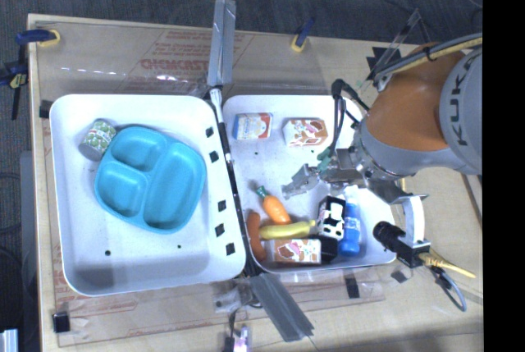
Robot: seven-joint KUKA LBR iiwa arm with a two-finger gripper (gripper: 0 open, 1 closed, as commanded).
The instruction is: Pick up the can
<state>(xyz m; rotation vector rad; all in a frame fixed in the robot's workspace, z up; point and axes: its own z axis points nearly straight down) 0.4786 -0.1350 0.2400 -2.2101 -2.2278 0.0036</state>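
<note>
- Lying on its side in the left bin's [74, 260] far-left corner, the can [98, 137] is touching the blue divided plate [152, 178]; its long axis is slanting toward the plate, and its label is too blurred to read.
- Hovering over the right bin [271, 108], the gripper [305, 180] is showing metal fingers; how far apart they are sitting, I cannot tell.
- Showing partial letters "KU", the arm [426, 116] is reaching in.
- Sitting near the bin's far wall, two small cartons [252, 126] are carrying unreadable print.

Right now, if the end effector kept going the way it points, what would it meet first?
It points leftward and down from above the right bin. Going on, the end effector would probably meet the carrot or bare bin floor first; depth is unclear. The can lies in the left bin, well off that line.
</note>
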